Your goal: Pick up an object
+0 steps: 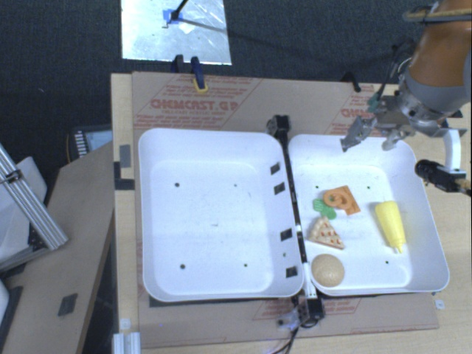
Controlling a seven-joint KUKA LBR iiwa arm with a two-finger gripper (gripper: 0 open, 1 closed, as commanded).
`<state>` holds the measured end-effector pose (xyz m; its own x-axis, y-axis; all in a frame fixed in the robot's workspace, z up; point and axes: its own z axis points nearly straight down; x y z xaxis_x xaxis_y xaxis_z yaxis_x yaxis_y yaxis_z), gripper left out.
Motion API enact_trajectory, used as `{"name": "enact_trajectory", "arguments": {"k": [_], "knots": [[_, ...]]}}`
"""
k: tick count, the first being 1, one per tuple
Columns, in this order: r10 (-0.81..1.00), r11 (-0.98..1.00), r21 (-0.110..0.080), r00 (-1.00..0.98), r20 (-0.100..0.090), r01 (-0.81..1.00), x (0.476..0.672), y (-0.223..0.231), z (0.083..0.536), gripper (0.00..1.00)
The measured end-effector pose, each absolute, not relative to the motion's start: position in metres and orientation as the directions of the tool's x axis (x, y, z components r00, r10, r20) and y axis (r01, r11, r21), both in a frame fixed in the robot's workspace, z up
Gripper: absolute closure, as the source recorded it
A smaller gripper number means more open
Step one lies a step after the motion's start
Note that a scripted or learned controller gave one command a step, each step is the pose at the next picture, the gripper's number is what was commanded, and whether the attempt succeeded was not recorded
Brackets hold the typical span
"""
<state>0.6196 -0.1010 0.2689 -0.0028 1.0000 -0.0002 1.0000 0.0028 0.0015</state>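
I see the jaws [372, 133] spread apart, holding nothing, above the right bin's [424, 220] far edge. Yellow squeeze-bottle-shaped item [390, 224] lies right of an orange piece [341, 199], pizza slice [325, 233] and tan bun [328, 269].

Arm [441, 57] cut off by the top and right edges, upper links out of frame. Near-left worktop [74, 271] corner lost past the bottom edge. Green item [323, 208] beside the orange piece [342, 199] too small to identify.
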Motion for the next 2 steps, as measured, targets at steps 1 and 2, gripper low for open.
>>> {"name": "enact_trajectory", "arguments": {"k": [1,2], "knots": [[1.0,0.001,-0.01,-0.001,0.002,1.0,0.583,-0.091,0.158,0.0],[1.0,0.0,-0.005,0.0,0.001,1.0,0.556,-0.097,0.08,0.0]]}}
